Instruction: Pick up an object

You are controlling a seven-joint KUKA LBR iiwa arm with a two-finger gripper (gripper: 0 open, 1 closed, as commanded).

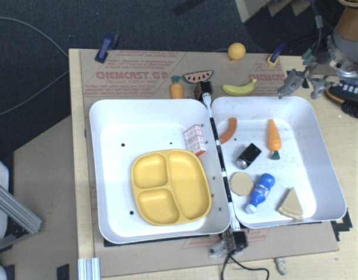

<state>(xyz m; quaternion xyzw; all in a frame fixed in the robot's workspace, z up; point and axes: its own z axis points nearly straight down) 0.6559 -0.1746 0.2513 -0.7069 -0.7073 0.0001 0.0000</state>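
Item: pincer (296, 83), raised off the right bin's (319, 127) far rim.
You had its fingers spread, gripping nothing; the carrot (274, 135) lay in that bin, apart.

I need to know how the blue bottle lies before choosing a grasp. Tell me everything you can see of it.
The blue bottle looks like a small plastic toy with a blue body and a white neck or cap end. It lies on its side in the right bin, tilted, its white end toward the near rim. The round tan disc sits close beside it; contact is unclear. Nothing grips it.
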